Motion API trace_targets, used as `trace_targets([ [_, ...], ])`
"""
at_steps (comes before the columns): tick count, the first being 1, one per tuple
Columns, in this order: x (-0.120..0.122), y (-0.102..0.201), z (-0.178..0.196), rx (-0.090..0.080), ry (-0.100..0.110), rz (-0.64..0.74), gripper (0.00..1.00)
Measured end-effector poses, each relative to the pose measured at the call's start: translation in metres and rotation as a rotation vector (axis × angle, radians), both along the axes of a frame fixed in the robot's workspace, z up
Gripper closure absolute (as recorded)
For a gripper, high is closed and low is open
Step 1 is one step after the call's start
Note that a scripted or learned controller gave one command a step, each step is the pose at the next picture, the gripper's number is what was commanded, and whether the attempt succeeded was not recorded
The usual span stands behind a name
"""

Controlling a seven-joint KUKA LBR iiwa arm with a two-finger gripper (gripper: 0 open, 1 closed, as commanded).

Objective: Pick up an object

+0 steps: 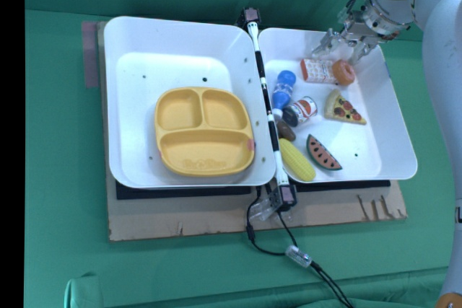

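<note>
Gripper [344,42] hangs above the right bin [393,155], fingers spread, holding nothing. Nearest target: orange-and-white bottle [326,71] just below it. We judge a straight descent, fingers straddling the bottle's narrow width, works best.

A robotics lab: green cloth [65,227] drapes the bench and backdrop, two white bins [130,40] sit on a cardboard sheet [180,223], cables [289,242] trail out front, and an industrial arm [440,25] reaches over toy food [323,153].
</note>
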State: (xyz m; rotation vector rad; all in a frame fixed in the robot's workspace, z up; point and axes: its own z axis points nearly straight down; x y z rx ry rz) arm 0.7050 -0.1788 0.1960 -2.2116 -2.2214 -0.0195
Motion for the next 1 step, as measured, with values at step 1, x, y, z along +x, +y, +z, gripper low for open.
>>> trace_targets([
  [1, 0.0, 0.0, 0.0, 0.0, 0.0, 0.0, 0.0],
])
